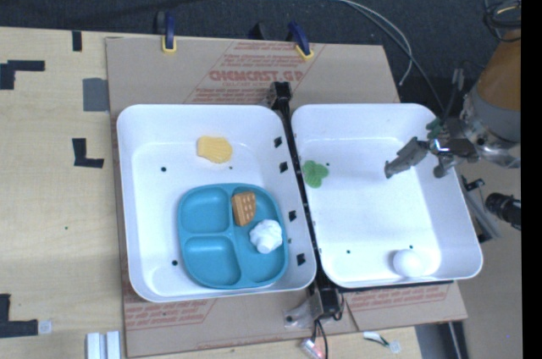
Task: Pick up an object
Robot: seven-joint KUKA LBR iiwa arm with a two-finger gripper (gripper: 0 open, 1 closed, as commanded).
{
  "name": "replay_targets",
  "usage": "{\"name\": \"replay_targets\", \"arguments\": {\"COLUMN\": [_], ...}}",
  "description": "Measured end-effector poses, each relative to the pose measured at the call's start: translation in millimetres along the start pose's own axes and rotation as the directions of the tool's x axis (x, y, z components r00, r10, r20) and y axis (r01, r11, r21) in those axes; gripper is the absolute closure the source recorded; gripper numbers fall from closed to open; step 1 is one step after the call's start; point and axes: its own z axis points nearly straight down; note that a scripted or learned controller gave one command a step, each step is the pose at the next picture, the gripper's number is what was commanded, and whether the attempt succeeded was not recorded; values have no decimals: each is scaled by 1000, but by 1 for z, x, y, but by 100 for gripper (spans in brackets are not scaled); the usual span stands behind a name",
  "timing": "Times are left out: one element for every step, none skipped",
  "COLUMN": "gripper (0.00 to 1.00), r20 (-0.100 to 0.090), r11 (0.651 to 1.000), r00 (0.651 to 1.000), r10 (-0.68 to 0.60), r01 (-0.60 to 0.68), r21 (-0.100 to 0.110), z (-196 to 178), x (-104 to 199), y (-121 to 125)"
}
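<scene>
Seen from the fixed overhead camera, the gripper (pixel 421 161) hangs over the upper right of the right bin (pixel 364 122), its two dark fingers spread wide with nothing between them, one reaching left toward the bin's middle and the other pointing down near the right wall.

Two loose objects lie in that bin. A small green piece (pixel 315 173) sits against the left wall, well apart from the gripper and off to its left at about the same height in the view. A white ball (pixel 412 262) rests near the front edge, below the gripper; it looks the nearer candidate.

The left bin (pixel 144 137) holds one blue divided tray (pixel 207 251), carrying one waffle-like piece (pixel 244 207) and one white lump (pixel 267 236), plus one yellow piece (pixel 215 149) on the bin floor behind the tray.
</scene>
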Motion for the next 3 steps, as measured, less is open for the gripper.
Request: {"name": "replay_targets", "arguments": {"gripper": [0,0,0], "r20": [0,0,0], "r11": [1000,1000,1000], "r00": [1000,1000,1000], "r10": [0,-6,0], "r01": [0,6,0], "r21": [0,-6,4], "z": [0,-63,-17], "x": [0,53,71], "y": [0,53,13]}}
